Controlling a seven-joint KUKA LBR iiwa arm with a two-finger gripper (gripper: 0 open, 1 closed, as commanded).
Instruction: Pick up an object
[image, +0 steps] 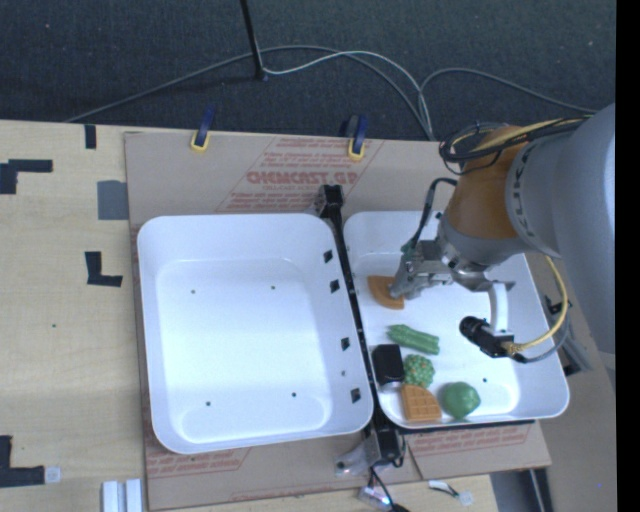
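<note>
My gripper (402, 285) is low in the right bin (530, 395), its tip right at an orange-brown flat piece (381, 291) near the bin's left wall. Whether that piece sits between the fingers is hidden by the gripper body. Below it lie a green pickle-like object (414, 338), a black block (388, 362), a green broccoli-like lump (419, 371), an orange waffle-like square (421, 403) and a round green object (460, 399).
The left bin (240, 335) stands beside the right one, with a black divider (346, 300) between them. A black part (482, 335) with a yellow cable hangs off the arm over the right bin. Cardboard lies under both bins.
</note>
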